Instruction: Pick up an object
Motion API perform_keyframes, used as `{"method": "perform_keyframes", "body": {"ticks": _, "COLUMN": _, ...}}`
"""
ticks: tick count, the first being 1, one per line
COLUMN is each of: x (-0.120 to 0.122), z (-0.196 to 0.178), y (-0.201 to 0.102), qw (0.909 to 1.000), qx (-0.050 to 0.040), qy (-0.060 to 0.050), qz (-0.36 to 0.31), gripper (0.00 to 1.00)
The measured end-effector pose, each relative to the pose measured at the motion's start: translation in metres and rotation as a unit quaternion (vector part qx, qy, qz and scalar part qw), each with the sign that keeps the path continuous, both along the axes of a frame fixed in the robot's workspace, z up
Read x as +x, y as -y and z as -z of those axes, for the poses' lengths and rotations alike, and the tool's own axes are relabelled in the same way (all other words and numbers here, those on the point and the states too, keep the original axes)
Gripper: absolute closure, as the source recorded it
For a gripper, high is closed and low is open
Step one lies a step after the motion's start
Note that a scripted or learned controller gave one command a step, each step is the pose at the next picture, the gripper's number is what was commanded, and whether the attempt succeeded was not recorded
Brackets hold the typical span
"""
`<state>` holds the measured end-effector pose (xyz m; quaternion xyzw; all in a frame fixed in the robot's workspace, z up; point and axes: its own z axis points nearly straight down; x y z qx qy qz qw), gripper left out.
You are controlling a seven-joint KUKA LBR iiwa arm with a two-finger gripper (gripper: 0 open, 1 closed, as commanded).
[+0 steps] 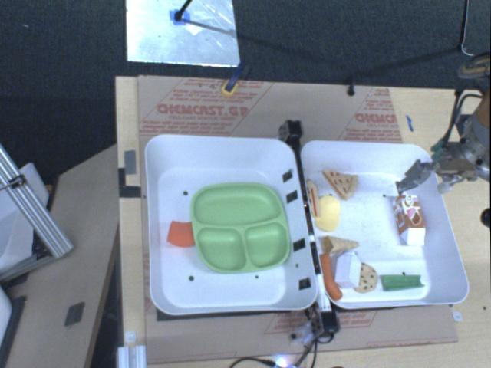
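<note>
At the right edge of the frame the gripper (420,173) hangs over the upper right part of the right bin (445,240); whether it is released or clenched I cannot tell. Just below it lies a small brown-and-white carton (410,219). A yellow lemon-like piece (328,212) sits near the bin's left wall. The left bin (165,175) holds a green divided tray (238,227) with an orange block (181,234) beside it.

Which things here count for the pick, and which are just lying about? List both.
For the pick: gripper over the right bin; carton nearest it; green block, yellow piece, sandwich wedge, cookie.

Lying about: green tray and orange piece in the left bin; foil sheet.
</note>
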<state>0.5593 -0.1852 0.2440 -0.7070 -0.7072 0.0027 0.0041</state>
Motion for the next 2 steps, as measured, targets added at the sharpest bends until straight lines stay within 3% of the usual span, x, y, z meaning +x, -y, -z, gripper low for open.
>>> {"method": "perform_keyframes", "body": {"ticks": 1, "x": 0.002, "z": -0.006, "y": 0.000, "qw": 1.0000, "qx": -0.0013, "qy": 0.006, "qz": -0.002, "gripper": 0.00}}
{"method": "perform_keyframes", "body": {"ticks": 2, "x": 0.004, "z": 0.036, "y": -0.006, "qw": 1.0000, "qx": -0.0009, "qy": 0.005, "qz": -0.001, "gripper": 0.00}}
